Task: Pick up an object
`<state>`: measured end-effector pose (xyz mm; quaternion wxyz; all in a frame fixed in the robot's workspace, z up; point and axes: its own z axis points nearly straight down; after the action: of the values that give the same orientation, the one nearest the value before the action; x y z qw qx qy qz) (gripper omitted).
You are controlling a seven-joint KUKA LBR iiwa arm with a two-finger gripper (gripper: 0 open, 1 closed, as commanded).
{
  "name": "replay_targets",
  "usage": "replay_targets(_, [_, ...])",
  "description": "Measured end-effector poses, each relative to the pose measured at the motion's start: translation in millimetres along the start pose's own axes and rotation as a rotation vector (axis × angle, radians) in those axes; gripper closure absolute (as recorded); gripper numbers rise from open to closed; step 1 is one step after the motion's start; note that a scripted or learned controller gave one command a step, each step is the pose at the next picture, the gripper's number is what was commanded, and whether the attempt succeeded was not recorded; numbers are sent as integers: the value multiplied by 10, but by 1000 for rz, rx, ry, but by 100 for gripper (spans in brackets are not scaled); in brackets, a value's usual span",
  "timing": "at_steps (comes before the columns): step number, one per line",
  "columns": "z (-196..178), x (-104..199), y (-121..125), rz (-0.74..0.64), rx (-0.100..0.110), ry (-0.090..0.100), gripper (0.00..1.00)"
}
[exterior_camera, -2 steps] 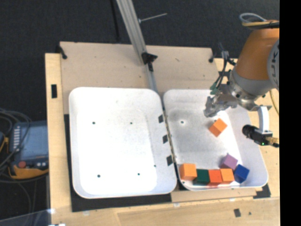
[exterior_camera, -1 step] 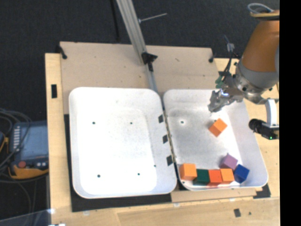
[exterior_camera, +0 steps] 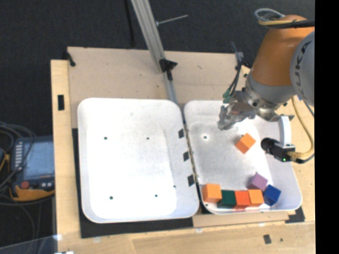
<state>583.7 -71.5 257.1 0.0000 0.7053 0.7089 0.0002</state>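
The gripper (exterior_camera: 226, 119) hangs over the right bin (exterior_camera: 212, 157), and I cannot tell its grip. An orange block (exterior_camera: 244, 143) sits alone just beside it. Best go straight down over that block, then squeeze.

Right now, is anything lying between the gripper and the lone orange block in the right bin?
No. In the camera view, just bare white bin floor separates the gripper from the lone orange block; the other blocks sit along the bin's near edge.
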Motion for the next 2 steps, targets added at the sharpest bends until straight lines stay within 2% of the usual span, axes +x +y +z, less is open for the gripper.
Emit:
replay_targets(1, [-61,484,59,-2,-2,1,100])
replay_targets(2, [75,1068,82,-2,2,1,100])
